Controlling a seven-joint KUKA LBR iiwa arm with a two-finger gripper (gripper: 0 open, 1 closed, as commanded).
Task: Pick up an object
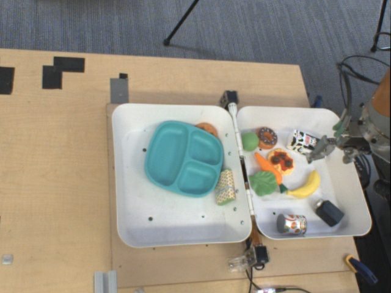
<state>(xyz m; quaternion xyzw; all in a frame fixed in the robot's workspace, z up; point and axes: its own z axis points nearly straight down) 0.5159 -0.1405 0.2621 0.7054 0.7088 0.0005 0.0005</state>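
My gripper (332, 155) hangs over the right side of the right bin (351, 194), its two fingers spread open with nothing between them. Its left fingertip (314, 156) is just right of a black-and-white patterned packet (302, 141) and above a yellow banana (305, 186). Further left lie a chocolate donut (267, 137), a green ball (249, 141), an orange-and-red toy (279, 161) and a green leafy piece (264, 182). A dark block (330, 212) and a small can (292, 224) sit near the bin's front wall.
The left bin (131, 182) holds a teal divided plate (183, 157), an orange object (208, 128) behind it and a patterned pouch (226, 187) at its right. The bins' shared wall (241, 163) runs between them. Cables and the arm crowd the right edge.
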